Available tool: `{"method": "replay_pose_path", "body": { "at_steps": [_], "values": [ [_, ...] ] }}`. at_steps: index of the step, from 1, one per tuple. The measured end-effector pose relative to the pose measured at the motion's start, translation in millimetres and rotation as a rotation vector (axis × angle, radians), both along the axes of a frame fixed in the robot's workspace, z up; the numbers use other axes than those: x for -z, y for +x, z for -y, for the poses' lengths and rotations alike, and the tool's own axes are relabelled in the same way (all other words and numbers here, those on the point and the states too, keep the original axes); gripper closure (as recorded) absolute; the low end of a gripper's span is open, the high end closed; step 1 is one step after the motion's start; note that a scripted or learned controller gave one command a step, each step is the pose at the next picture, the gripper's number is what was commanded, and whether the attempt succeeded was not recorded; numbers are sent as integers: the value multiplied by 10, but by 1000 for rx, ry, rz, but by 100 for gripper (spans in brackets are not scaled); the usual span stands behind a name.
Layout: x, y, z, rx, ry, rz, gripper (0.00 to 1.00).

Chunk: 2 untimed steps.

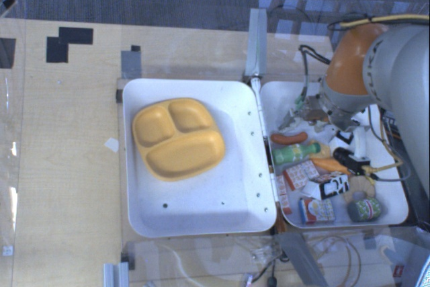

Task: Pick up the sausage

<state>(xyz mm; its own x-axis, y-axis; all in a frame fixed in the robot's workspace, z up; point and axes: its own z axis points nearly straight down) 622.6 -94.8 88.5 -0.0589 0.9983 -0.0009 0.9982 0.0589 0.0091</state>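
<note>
The sausage [289, 138], reddish-brown and short, lies flat at the left side of the right bin [269, 101], close to its left wall. My gripper [306, 111] hangs at the end of the grey arm with the orange band, over the upper part of that bin. It is just above and slightly right of the sausage in the view. Nothing shows between its fingers, and the wrist hides much of them.
Below the sausage lie a green bottle [294, 154], an orange carrot-like piece [329, 165], a red-and-white box [301, 175], a black-and-white carton [332, 185], a red packet [316, 210] and a small can [365, 210]. The left bin [201, 212] bears a yellow divided plate [178, 138].
</note>
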Motion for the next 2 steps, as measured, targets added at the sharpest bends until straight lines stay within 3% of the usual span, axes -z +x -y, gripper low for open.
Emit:
{"method": "replay_pose_path", "body": {
  "at_steps": [1,2],
  "values": [
    [-6,-206,-70,23,0,2,0],
    [-136,-176,-87,22,3,9,100]
  ]
}}
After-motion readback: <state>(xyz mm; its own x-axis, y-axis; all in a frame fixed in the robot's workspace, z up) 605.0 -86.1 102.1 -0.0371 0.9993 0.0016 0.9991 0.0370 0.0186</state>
